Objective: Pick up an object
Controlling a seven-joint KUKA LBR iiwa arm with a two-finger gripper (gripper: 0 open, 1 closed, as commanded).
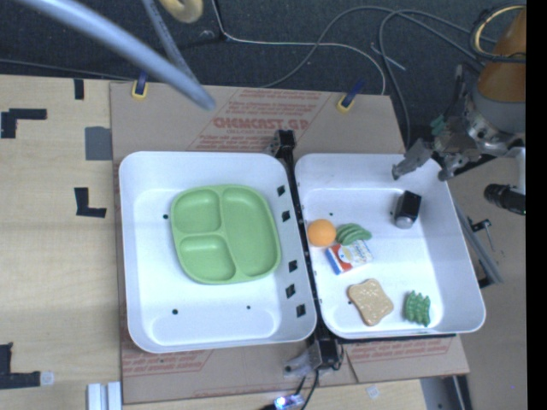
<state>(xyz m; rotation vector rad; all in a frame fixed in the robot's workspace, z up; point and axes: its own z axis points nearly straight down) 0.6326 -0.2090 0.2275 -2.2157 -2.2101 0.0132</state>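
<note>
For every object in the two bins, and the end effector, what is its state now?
Green plate: flat in left bin, compartments bare.
Orange ball: resting, touching leafy green.
Black block: lying alone.
Bread slice: lying flat.
End effector: above right bin's upper right corner, holding nothing.

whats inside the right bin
The right bin holds a black block, an orange ball, a green leafy piece, a small carton, a toast slice and a green toy. Anything beneath them is covered.
</note>
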